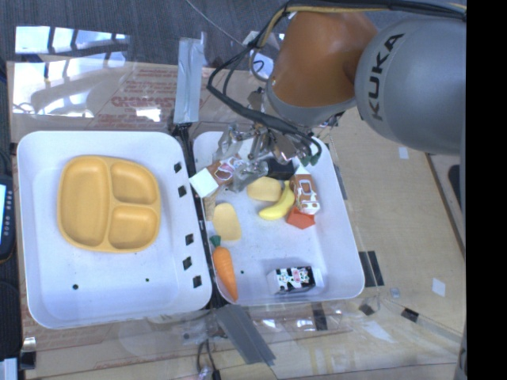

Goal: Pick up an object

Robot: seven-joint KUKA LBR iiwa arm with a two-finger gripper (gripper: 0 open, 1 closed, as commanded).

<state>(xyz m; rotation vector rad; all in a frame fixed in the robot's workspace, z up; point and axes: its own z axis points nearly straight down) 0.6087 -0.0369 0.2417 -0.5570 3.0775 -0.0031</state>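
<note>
KUKA arm [380,62] crowds banana [277,206], carrot [224,271]; claw [252,150] state unclear.

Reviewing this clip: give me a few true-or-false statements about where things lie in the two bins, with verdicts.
1. The yellow divided tray lies in the left bin. True.
2. The carrot lies in the left bin. False: it lies in the right bin, by its near left corner.
3. The banana lies in the right bin. True.
4. The gripper hangs over the divided tray. False: it is over the far end of the right bin.
</note>
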